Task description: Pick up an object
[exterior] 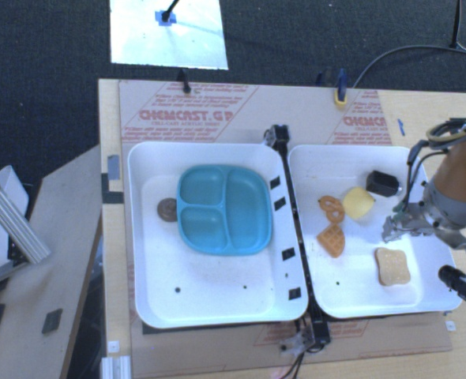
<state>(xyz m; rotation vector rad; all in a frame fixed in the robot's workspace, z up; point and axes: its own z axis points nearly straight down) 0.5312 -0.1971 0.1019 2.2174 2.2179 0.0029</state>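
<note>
Camera view, one look down at a slant. Landmark = the blue plate [222,209], a divided plate in the left bin [150,290]. It takes up most of that bin, likely set out as a drop spot. A small brown round thing [167,209] touches the plate's left edge; too small to say what it is.

Right of the plate, past the black divider strip [288,219], is the right bin [359,298], with the loose things to pick from. Nearest the plate: a pretzel-like piece [332,207] and an orange chunk [332,241] just under it. Further right, a yellow lump [358,203], then a small black block [382,183] up toward the far rim. Furthest from the plate, a tan bread slice [392,266] lies flat near the bin's right side. All are spread apart, none stacked, so each has room for a grab.

The arm comes in from the right, orange band showing, with the claw [400,227] low over the right bin, just above the bread slice and right of the yellow lump. Nothing seen between its tips. Clenched or released: cannot tell, the tips are blurred and too small.

Judgement: approach stage, nothing lifted yet; the bread slice or the yellow lump looks like the likely target.
</note>
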